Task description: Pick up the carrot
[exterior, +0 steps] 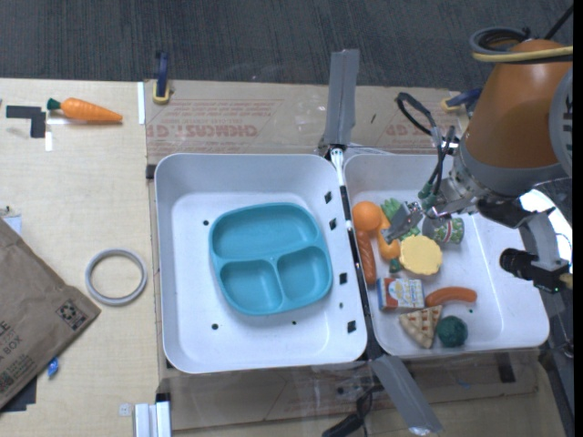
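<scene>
Wooden desk carries two shallow white bins (pixel 173 271); left one holds a teal plastic divided plate (pixel 270 258). Right bin has toy food including an orange plastic carrot (pixel 366 255) along its left wall. Gripper (pixel 405 221) hovers just right of carrot, open state unclear.

Gripper (pixel 407 218) is positioned low in the right bin (pixel 519 335), just beside the carrot (pixel 367 240). Left bin (pixel 173 244) contains a blue divided tray (pixel 271 258).
</scene>
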You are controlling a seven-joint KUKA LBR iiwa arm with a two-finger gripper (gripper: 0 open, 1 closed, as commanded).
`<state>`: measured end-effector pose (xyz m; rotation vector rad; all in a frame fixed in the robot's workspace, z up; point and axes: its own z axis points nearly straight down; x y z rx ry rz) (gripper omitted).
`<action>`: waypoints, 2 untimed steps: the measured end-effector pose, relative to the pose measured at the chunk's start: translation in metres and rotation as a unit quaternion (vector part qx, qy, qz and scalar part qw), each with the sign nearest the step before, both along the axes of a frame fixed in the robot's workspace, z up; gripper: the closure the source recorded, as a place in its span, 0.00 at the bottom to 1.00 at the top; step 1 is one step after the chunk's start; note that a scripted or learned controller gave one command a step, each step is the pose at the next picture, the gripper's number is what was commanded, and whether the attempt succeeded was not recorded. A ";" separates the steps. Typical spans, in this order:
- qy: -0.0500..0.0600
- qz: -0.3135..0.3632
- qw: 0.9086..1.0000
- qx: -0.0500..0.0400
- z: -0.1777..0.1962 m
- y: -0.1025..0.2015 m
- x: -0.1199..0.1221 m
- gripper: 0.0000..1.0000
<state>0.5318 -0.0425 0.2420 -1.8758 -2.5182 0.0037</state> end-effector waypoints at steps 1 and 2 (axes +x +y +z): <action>0.000 0.022 1.000 0.000 -0.052 -0.004 0.015 0.00; 0.000 0.022 1.000 0.000 -0.051 -0.004 0.015 0.00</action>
